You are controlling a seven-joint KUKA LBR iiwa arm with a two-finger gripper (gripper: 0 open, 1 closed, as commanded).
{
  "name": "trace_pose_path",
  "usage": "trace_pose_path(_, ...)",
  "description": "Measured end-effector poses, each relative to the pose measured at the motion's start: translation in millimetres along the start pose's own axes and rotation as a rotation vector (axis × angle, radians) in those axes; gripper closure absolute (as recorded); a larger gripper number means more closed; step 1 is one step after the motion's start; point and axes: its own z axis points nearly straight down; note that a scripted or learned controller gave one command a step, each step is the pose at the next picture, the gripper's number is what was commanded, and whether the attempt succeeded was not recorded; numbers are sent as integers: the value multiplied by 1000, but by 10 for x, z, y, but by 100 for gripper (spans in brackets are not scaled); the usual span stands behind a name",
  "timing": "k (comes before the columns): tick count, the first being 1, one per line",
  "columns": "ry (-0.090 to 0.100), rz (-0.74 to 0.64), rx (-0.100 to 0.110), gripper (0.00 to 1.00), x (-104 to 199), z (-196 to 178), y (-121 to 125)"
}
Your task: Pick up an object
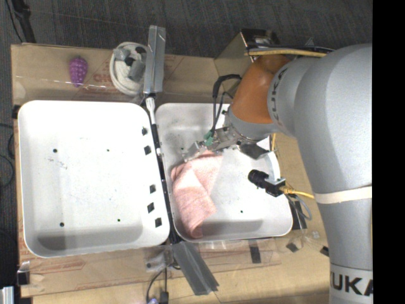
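1. We found the gripper (212,141) low over the right bin (269,223), near that bin's far edge, with the arm's orange band (253,97) directly above it in the frame.
2. We could not tell how the pincer stood: the wrist covered it from above.
3. The one thing to pick, a pink folded cloth (193,192), lay in the same bin, just below and slightly to the left of the pincer in the picture, toward the near wall. Its upper end seemed to lie right at the pincer's tip; whether they touched we could not say.
4. The cloth's long axis ran from the pincer's spot down toward the bin's near-left corner, alongside the divider between the two bins.
5. We judged that the coming move turned on this: the cloth's bulk sat below-left of the pincer, not squarely under it.
6. Away to the pincer's left sat the left bin (38,170).
7. For writing, we read "KUKA" (351,287) on the arm's base; no other lettering was legible.
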Motion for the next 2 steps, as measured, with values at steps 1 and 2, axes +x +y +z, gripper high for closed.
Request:
trace_pose_path(1, -1, -104, -4, 0, -91, 94, 155)
trace_pose_path(2, -3, -108, -6, 100, -84, -11, 167)
